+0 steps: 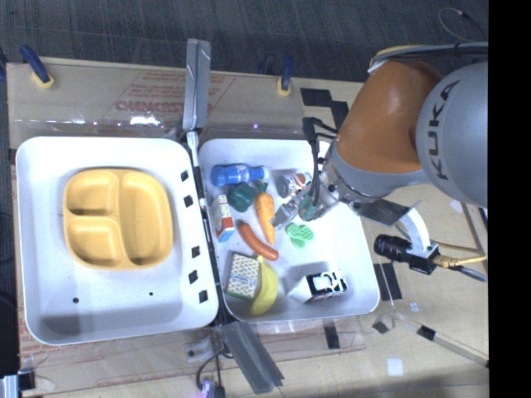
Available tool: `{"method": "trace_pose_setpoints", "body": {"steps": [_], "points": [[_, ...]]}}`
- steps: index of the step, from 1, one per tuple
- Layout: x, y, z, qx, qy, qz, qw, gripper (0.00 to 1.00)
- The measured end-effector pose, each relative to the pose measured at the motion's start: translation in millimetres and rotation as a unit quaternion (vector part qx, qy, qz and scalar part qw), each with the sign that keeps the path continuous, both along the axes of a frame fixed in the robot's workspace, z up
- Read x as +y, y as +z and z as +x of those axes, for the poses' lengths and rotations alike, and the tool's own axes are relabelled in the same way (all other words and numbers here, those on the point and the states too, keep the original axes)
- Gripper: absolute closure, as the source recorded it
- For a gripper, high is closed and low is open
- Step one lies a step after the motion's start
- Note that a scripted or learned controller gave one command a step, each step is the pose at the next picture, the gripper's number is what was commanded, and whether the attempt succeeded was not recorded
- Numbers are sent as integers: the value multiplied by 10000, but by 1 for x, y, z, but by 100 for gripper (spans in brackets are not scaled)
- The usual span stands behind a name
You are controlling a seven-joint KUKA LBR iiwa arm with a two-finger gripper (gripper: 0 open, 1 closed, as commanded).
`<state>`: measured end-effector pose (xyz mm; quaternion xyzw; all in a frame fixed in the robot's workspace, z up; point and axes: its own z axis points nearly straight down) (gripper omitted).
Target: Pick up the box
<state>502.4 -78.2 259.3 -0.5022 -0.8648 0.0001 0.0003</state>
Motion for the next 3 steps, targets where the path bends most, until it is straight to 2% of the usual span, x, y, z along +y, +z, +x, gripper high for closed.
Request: {"method": "trace_pose_setpoints", "body": {"steps": [1,2,3], "points": [[0,10,1,0,22,0,10000,100],[-64,-52,-26,11,-368,-2,9993,100],[-122,45,-25,-11,-645,-6,9979,100]]}}
